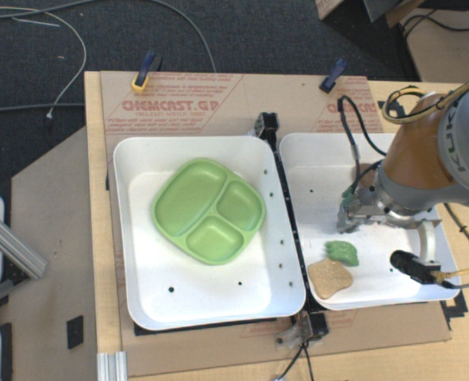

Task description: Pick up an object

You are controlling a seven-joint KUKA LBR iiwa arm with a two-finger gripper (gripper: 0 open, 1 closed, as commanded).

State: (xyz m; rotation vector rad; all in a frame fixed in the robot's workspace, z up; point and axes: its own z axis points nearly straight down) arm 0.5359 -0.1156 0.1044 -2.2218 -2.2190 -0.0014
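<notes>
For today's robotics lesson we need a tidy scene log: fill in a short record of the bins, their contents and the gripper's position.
left bin: holds a green divided plate, lying flat
right bin: holds a small green object and a tan flat object near its front left corner
green and tan objects: close together, contact unclear
gripper: over the right bin, just behind the small green object
held item: none seen between the fingers

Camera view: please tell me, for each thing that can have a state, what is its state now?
Green divided plate: lies flat in the left bin, compartments up, nothing in them.
Green object: lies on the floor of the right bin, not gripped.
Tan object: lies just in front of the green object, at the right bin's front edge.
Gripper: low over the right bin, above the green object.
</notes>
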